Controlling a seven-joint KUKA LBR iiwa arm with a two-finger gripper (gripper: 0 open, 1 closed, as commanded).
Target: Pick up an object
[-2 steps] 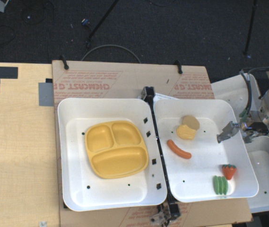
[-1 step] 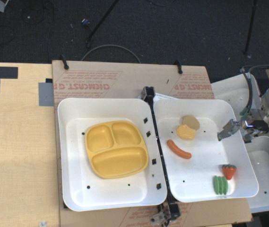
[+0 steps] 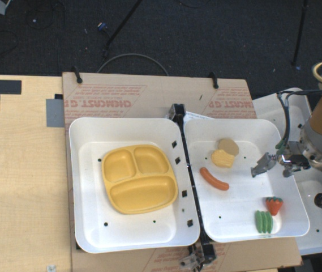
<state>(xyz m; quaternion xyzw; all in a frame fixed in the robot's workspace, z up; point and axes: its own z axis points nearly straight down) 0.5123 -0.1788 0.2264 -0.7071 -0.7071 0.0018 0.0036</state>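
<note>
Two white bins are set side by side on the tabletop [image 3: 19, 169]. The left bin [image 3: 87, 220] carries a yellow divided tray [image 3: 140, 177]. In the right bin [image 3: 234, 225] candidate objects are spread well apart, presumably for easy grasping: a tan-and-yellow piece [image 3: 224, 154], a sausage [image 3: 214, 179], a green item [image 3: 264, 221], a strawberry [image 3: 274, 205]. The gripper [image 3: 262, 166] is poised at the right edge, nothing between its fingers; their spread cannot be told.

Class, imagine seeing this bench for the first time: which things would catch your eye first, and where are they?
The yellow divided tray dominates the left bin. In the right bin, small toy foods lie scattered: a hot dog, a strawberry and green pods. The gripper hangs at the right bin's right edge.
</note>
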